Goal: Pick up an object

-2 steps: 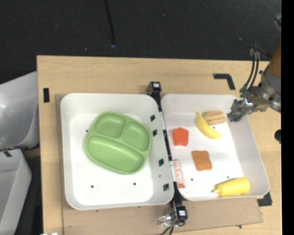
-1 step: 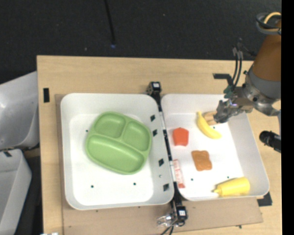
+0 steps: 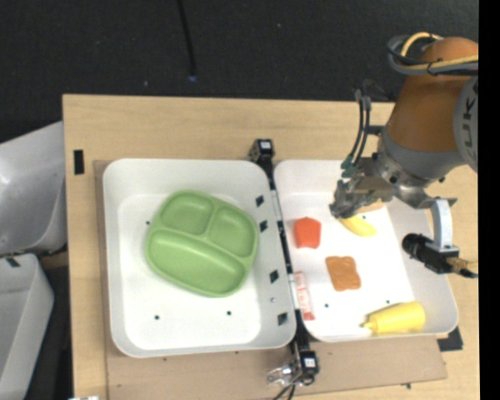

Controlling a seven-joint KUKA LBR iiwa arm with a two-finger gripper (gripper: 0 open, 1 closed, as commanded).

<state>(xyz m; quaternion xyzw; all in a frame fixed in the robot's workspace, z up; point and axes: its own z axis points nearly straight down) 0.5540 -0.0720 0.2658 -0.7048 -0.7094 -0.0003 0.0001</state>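
Over the right bin (image 3: pixel 317 173), near its back half, the gripper (image 3: pixel 350 207) hangs low above a small yellow piece (image 3: pixel 360 226), likely a toy banana. Whether it is released or clenched I cannot tell, since the wrist body hides that part from above. The yellow piece pokes out just below and a little to the right of the gripper, nearly touching it, and its long axis seems to run from upper left to lower right. Judging by that, the coming move turns on a short drop almost straight down, with the grip set across that slanted axis.

Farther out in the same bin lie an orange-red block (image 3: pixel 307 232) to the left, a brown flat piece (image 3: pixel 343 273) toward the front, and a yellow bottle (image 3: pixel 397 317) on its side near the front right corner. A green divided plate (image 3: pixel 202 242) sits in the left bin (image 3: pixel 117 307).
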